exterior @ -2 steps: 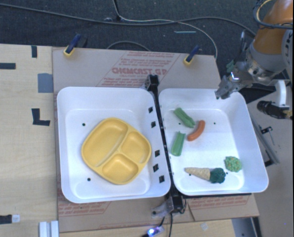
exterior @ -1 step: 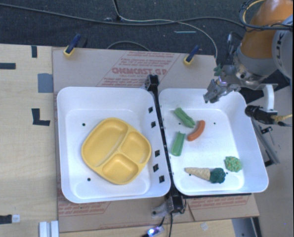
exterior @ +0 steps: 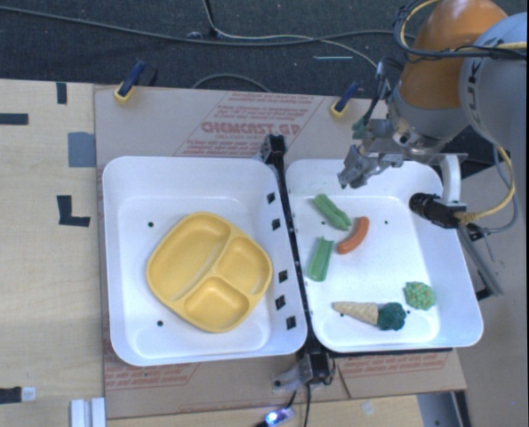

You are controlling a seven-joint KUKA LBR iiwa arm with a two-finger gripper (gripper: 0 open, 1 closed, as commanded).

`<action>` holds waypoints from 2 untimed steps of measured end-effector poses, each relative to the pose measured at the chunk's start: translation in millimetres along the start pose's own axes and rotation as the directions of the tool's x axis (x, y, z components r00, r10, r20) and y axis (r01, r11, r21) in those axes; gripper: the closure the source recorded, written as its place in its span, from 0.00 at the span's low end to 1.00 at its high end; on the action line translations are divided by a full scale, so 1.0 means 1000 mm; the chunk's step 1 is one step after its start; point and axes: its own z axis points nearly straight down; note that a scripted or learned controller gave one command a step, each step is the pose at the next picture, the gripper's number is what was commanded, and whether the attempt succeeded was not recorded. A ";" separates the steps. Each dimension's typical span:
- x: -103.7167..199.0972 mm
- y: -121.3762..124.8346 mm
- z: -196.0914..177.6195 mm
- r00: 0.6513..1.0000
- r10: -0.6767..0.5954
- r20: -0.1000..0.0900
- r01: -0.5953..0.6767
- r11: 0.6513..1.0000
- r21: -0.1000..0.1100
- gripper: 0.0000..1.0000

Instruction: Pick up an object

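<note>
End effector (exterior: pixel 360 169) hanging over far edge of right bin (exterior: pixel 460 327), nothing between its fingers; cannot tell whether apart or together. Lying in right bin: two green pods (exterior: pixel 331 211) (exterior: pixel 320 259), orange carrot (exterior: pixel 353 236) between them, cone (exterior: pixel 356 310) touching dark broccoli (exterior: pixel 391 317), light green floret (exterior: pixel 419 295) near. Yellow divided plate (exterior: pixel 209 270) sitting in left bin (exterior: pixel 126 181).

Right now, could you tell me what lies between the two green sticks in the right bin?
Only bare white bin floor separates the upper green stick from the lower green stick in the camera view.
</note>
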 end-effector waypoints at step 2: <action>0.092 -0.031 0.011 1.000 0.002 0.001 -0.002 1.000 0.002 1.00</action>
